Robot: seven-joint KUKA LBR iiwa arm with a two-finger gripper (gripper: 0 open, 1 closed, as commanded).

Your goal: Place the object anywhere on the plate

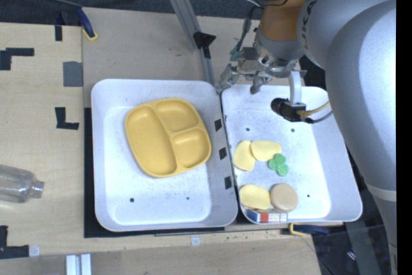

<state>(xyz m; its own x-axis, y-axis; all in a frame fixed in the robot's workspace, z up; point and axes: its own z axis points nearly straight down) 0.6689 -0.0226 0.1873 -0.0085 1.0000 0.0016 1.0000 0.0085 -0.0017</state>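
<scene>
Up at the far edge of the right bin (322,203), the gripper (257,77) hangs with fingers apart, holding nothing. Food pieces (261,151) lie nearer; the yellow plate (168,136) sits left.

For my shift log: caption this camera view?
Gripper above right bin's far edge; yellow divided plastic plate sits in left bin.

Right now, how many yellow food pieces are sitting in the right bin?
3. Two overlap near the right bin's middle: a round piece and a flatter piece beside the green item. A third lies near the front edge, touching the tan round piece. More may be hidden.
</scene>
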